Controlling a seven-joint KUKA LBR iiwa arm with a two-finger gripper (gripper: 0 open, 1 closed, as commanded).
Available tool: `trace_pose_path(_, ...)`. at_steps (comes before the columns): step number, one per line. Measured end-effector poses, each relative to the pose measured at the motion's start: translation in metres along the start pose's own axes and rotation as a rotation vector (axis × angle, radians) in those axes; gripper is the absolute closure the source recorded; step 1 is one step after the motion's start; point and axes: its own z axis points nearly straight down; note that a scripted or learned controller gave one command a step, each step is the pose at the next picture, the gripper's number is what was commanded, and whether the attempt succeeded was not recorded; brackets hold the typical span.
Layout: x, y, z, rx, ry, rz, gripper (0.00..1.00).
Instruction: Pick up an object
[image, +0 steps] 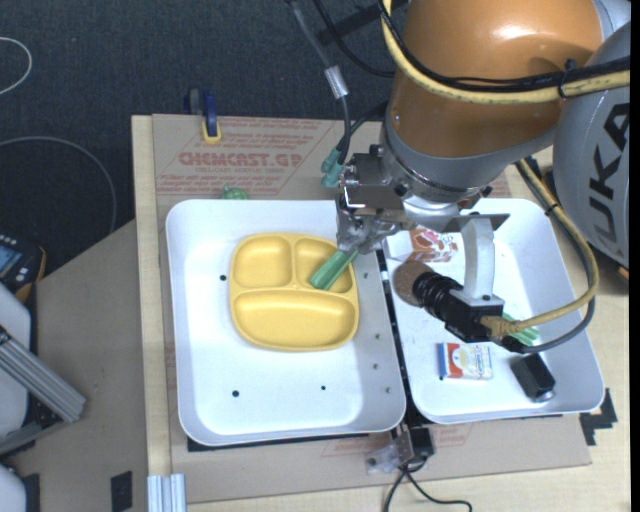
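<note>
left bin (200, 330): smooth white plastic with a soft sheen, small dark dots on its floor
right bin (570, 345): the same smooth white plastic
divided plate (290, 305): yellow plastic, smooth, slightly glossy, at frame centre-left
green stick (331, 269): matt green plastic by its look, lying on the plate's upper right rim
board (250, 150): brown cardboard or paper-faced sheet under the bins, matt, with red print
arm band (490, 60): glossy orange shell with bright highlights, upper right
wrist housing (385, 190): bare grey metal, dull
small card (463, 360): printed paper or card, lower right
floor (90, 70): dark, rough carpet-like weave
</note>
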Motion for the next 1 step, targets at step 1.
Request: trace_pose_path(1, 0.0738, 0.028, -0.012, 0.003, -0.001, -0.001, 1.0)
